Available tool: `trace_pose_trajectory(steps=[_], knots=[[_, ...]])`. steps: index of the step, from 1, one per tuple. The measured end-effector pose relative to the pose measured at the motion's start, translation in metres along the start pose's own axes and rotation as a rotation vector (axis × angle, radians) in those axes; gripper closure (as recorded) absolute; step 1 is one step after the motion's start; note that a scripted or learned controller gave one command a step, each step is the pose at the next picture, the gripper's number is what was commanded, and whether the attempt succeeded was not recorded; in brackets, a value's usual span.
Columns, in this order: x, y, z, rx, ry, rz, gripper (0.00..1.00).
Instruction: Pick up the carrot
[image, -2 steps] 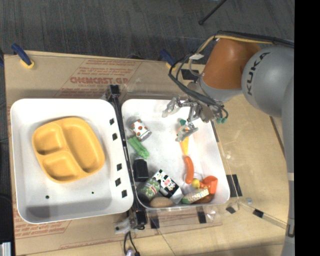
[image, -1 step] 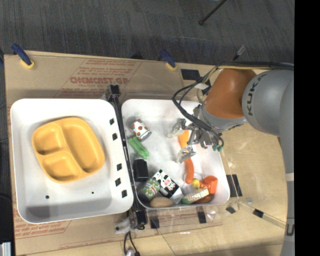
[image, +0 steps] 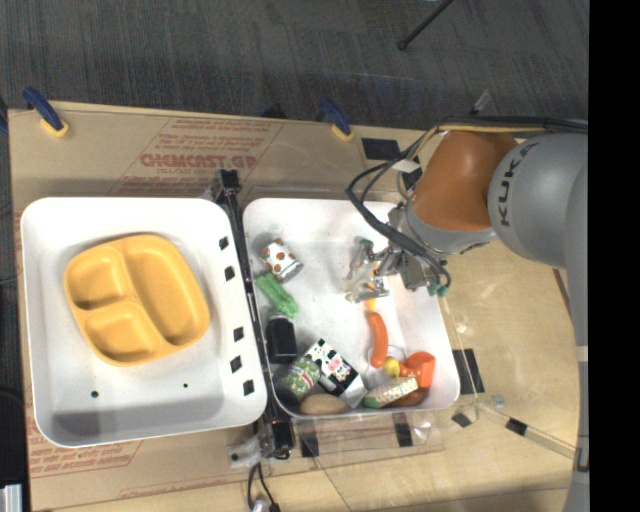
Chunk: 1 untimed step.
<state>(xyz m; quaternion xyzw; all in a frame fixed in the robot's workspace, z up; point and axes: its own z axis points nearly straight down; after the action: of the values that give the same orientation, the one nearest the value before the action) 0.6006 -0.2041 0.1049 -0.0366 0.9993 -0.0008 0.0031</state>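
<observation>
2 white bins sit side by side on the table (image: 90, 470); the right bin (image: 320, 225) holds the work.

Near end of the right bin: a dense cluster. A brown potato-like item (image: 322, 404), a black-and-white cow-patterned carton (image: 335, 367), a red and yellow pile (image: 410, 378) and a black block (image: 281, 340) lie packed together, several touching.

Carrot (image: 377, 338): orange, lying lengthwise toward the right wall, its near end touching or just beside the red and yellow pile. Its far end sits just below the gripper.

Middle of the bin: a green pod-shaped item (image: 276, 297) and a small red-and-white can (image: 281, 260), both well left of the carrot.

Gripper (image: 368, 278): hovering just beyond the carrot's far tip, holding nothing. Whether the fingers are spread or closed cannot be told; the metal blurs against the white floor.

Left bin (image: 60, 420): 1 yellow divided tray (image: 135, 297), not involved.

Risks, by judgement:
1. A descent from here would land on the tip, not the middle; the carrot could pivot or slip out.
2. A grasp nearer the middle brings the fingers close to the pile, which could be caught or dragged.
3. The right wall is near and could block 1 finger.
</observation>
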Motion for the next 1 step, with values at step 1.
trace_pose_trajectory(steps=[1], knots=[[0.0796,0.0001,0.0129,-0.004,0.007,-0.395,1.0]])
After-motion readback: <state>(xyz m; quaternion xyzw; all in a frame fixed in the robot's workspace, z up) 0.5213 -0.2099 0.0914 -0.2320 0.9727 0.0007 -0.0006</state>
